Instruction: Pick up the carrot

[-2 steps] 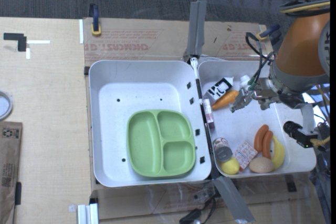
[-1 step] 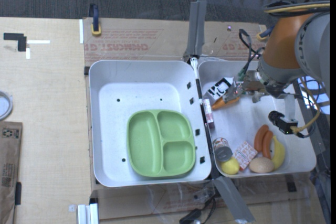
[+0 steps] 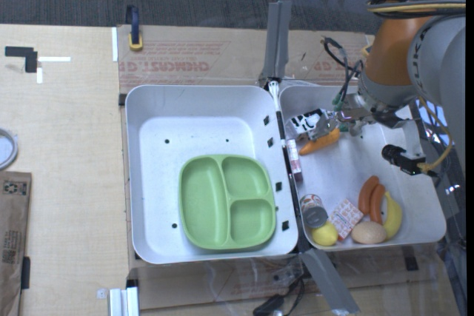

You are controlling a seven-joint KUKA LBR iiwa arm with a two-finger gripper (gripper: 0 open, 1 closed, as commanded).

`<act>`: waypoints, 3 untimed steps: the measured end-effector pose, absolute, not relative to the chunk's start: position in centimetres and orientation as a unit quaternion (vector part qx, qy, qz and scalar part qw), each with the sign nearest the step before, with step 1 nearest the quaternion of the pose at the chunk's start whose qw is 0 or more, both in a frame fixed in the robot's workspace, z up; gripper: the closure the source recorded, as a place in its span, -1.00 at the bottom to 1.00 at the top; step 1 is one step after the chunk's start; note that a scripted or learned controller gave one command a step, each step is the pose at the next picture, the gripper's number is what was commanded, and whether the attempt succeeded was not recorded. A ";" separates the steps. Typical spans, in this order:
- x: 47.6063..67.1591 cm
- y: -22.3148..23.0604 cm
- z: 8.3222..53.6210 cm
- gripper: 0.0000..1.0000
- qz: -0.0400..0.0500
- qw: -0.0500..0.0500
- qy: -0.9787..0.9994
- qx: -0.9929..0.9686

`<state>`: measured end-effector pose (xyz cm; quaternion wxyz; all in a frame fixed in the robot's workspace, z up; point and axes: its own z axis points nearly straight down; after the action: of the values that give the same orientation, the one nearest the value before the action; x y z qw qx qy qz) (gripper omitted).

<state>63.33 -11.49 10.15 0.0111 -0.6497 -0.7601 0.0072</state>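
Nearest the camera, along the front wall of the right bin (image 3: 437, 229), lies a cluster of items: a small dark-topped can (image 3: 312, 209), a lemon (image 3: 324, 234), a red-and-white packet (image 3: 346, 217), a tan egg-shaped piece (image 3: 368, 232), a banana (image 3: 392, 216) and two orange-red sausages (image 3: 372, 196), all touching or just beside one another. In the left bin (image 3: 148, 159) a green divided plate (image 3: 227, 200) sits toward the front right, flat on the floor. Along the wall between the bins lies a thin red-and-white stick (image 3: 294, 159). Farther back in the right bin, the carrot (image 3: 320, 143) lies tilted near the rear left corner, right under the jaws (image 3: 326, 126); it sits at their tips, but I cannot tell whether they are spread or pinching it. The grey arm (image 3: 437, 55) with its orange band comes in from the right. Beyond the bins, a blue-and-yellow clamp (image 3: 133, 26) stands on the desk (image 3: 59, 129)
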 end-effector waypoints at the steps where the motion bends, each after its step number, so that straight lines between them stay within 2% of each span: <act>1: 63.3 -11.7 10.8 1.00 0.008 0.008 -0.760 -0.650; 2: 63.0 -11.7 10.6 -1.00 0.011 0.013 -0.760 -0.650; 3: 63.0 -11.7 10.6 -1.00 0.011 0.013 -0.760 -0.650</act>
<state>63.05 -11.73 10.59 0.0125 -0.6500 -0.7597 0.0105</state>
